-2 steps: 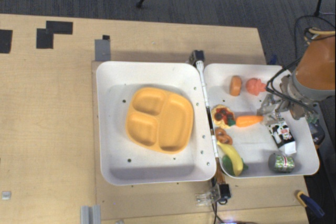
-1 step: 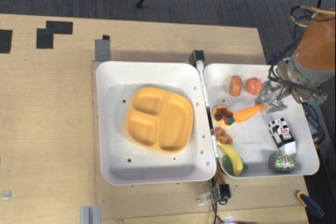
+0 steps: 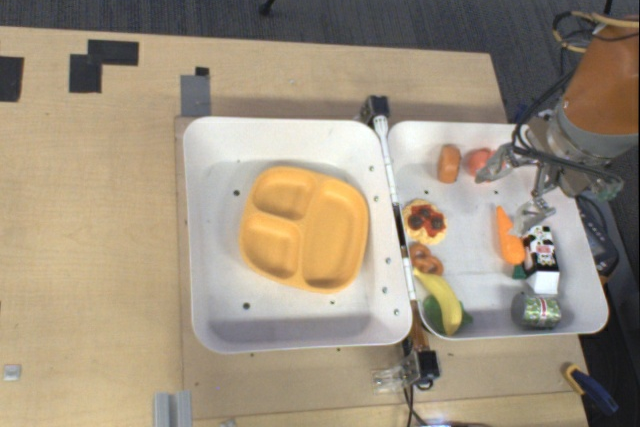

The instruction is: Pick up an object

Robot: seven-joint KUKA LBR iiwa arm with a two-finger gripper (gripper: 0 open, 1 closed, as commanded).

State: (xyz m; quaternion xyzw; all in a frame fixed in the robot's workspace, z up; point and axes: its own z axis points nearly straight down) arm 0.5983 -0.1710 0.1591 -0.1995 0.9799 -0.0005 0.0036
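Note:
My gripper (image 3: 513,189) hangs over the far right part of the right bin (image 3: 470,330), open, with nothing between its fingers. One fingertip (image 3: 487,174) lies just beside a pink-red piece (image 3: 479,159); the other (image 3: 535,209) points down toward an orange carrot (image 3: 506,235) and a black-and-white bottle (image 3: 541,249). An orange-brown piece (image 3: 450,163) sits left of the pink one. Along the bin's left side lie a small pizza toy (image 3: 427,220), a brown pretzel-like piece (image 3: 425,260) and a banana (image 3: 442,301). A green can (image 3: 540,311) lies in the near right corner.
The left bin (image 3: 215,315) holds a yellow divided plate (image 3: 303,227). A raised divider rail (image 3: 393,205) runs between the two bins. The arm's orange band (image 3: 605,85) and cables stand above the right bin's far right corner.

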